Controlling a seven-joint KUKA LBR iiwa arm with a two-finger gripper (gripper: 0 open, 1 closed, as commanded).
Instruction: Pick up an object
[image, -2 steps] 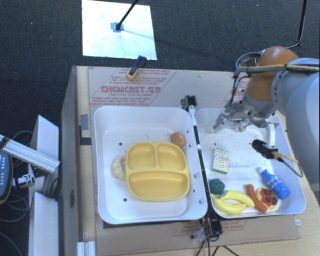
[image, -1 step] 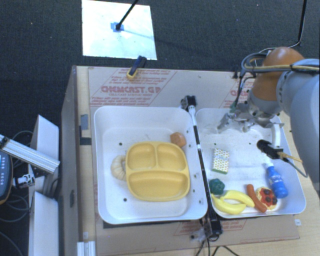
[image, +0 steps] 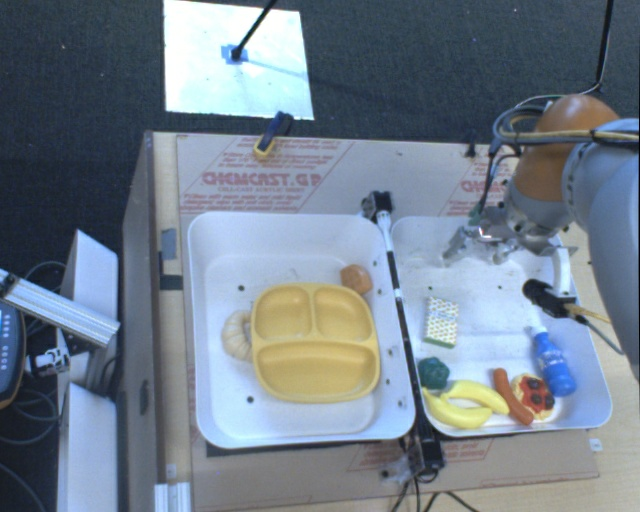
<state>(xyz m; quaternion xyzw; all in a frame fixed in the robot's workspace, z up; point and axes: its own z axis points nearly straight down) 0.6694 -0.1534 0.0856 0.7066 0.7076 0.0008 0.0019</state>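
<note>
Objects sit well short of the gripper (image: 480, 243), which hovers at the far end of the right bin (image: 600, 400) with fingers spread, grasping nothing; the green card (image: 441, 321) lies mid-bin, banana (image: 465, 403) and blue bottle (image: 552, 364) at its near end; drop here and I'd bet it closes on bare floor

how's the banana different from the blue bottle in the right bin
The banana is yellow and curved; the blue bottle is blue with a white cap and straight. The banana lies along the bin's near edge, roughly across the view, while the bottle lies more up and down the view by the right wall. The banana looks longer than the bottle. Both lie flat in the right bin, away from the claw.
</note>
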